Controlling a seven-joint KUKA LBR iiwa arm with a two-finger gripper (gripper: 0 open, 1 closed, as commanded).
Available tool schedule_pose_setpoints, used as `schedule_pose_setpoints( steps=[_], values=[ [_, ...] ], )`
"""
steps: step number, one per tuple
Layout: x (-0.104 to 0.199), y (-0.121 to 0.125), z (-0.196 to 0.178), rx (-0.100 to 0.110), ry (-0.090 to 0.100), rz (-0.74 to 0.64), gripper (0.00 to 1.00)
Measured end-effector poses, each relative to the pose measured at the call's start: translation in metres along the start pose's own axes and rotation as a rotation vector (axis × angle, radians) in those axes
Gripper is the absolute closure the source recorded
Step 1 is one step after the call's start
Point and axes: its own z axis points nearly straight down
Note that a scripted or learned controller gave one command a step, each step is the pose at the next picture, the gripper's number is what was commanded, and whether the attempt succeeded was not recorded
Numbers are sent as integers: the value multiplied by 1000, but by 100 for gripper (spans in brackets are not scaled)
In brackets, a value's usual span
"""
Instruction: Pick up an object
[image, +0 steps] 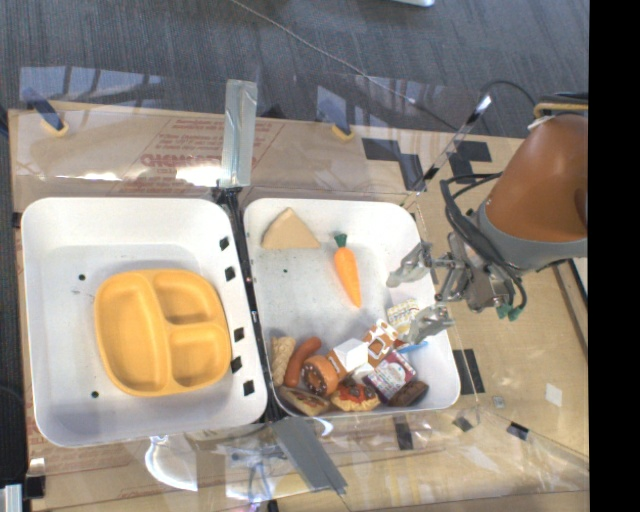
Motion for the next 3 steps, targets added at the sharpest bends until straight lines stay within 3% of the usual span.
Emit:
schedule_pose_setpoints(
  steps=[1, 2, 3],
  values=[
    [-54, 50, 79, -4, 5, 67, 0],
    [-93, 69, 150, -2, 5, 124, 0],
    [-97, 70, 136, 0, -3, 116, 100]
  ],
)
